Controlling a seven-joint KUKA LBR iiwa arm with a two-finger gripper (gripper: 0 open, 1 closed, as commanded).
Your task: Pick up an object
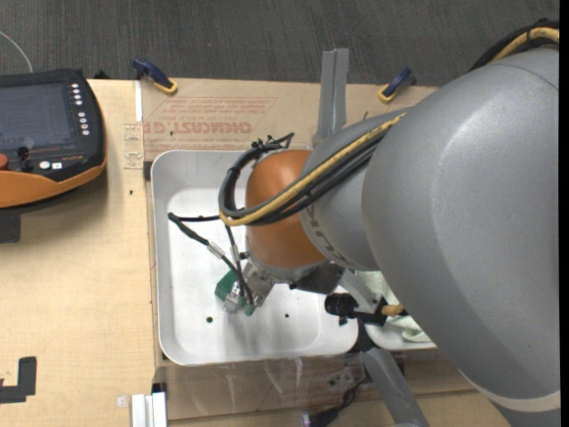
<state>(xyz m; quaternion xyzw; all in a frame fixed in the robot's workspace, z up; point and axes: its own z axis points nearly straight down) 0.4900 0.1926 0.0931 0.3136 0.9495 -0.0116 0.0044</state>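
Note:
My gripper (242, 299) reaches down into the left white bin (182, 265), under the orange wrist band, near the bin's front middle. A small green object (228, 286) lies right against the gripper's tip on its left side. I cannot see whether it is held or only touched. The arm's big grey body covers the right half of the view and most of the right bin.
A pale green and white thing (396, 318) peeks out from under the arm in the right bin. A thin black cable (191, 228) loops over the left bin's floor. A teach pendant (44, 140) lies on the bench at the far left. Cardboard (213, 123) lies behind the bins.

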